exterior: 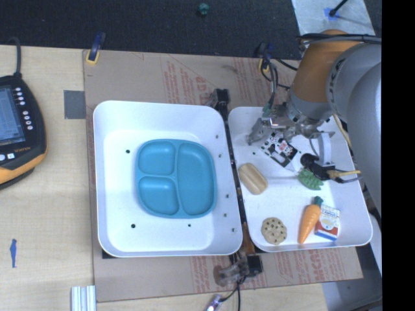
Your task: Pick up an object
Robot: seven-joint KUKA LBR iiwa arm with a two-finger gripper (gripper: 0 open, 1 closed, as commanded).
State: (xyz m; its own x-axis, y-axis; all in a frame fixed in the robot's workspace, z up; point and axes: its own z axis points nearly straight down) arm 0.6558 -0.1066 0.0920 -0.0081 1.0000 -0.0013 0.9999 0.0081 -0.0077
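My gripper hangs low over the far part of the right bin, with the arm reaching in from the right. Just in front of it, to its left, lies a tan bread roll. A green leafy toy sits in the middle right of the bin. Along the near side lie a chocolate-chip cookie, an orange carrot and a small white, red and blue carton. I see nothing held in the gripper.
The left bin holds a blue divided plate. A pendant with a screen lies on the bench at the far left. Black clips sit where the two bins meet.
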